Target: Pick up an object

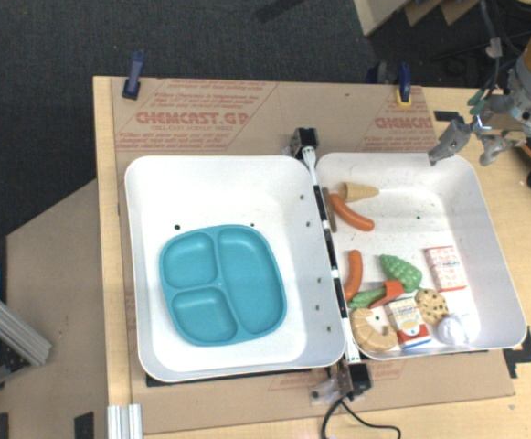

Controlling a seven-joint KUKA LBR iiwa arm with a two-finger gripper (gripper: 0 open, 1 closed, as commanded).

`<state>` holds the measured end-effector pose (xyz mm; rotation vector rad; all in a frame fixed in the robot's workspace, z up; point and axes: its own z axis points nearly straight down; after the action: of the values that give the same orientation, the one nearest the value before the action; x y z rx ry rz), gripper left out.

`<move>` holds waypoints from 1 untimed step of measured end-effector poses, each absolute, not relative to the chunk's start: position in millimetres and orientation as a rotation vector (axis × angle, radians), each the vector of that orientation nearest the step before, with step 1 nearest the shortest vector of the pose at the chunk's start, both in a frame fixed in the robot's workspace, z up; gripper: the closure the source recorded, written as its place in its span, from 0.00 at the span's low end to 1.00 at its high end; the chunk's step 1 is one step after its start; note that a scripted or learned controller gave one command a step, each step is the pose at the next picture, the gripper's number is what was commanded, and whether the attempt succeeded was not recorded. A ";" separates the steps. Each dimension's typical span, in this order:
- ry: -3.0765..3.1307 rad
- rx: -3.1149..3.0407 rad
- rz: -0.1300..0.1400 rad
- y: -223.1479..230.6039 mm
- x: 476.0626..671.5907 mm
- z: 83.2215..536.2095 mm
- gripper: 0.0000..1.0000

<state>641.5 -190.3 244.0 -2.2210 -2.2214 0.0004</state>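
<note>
Gripper (471, 140) hovering at the right bin's (484, 204) far edge — fingers look spread, holding nothing.
Best aiming for the lone sausage (351, 213) — well apart from clutter.

Toy foods scattered in the right bin (484, 199): cone (360, 191) and sausage (351, 213) near its far-left corner. Second sausage (354, 273), green pieces (400, 270), cookie (431, 304), cartons (446, 268) crowding the near edge.

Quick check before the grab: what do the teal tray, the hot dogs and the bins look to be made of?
Teal tray: looks like moulded plastic, matte, with three smooth rounded compartments. Hot dogs: probably toy plastic or rubber, uniform orange with a slight sheen. Bins: likely thin formed white plastic, with rounded corners and soft glare. All judged by look alone.
</note>
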 end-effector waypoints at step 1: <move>-2.208 -2.210 0.013 -157.5 566.8 112.7 0.00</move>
<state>566.8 -157.5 112.7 -2.2098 -2.2077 0.0130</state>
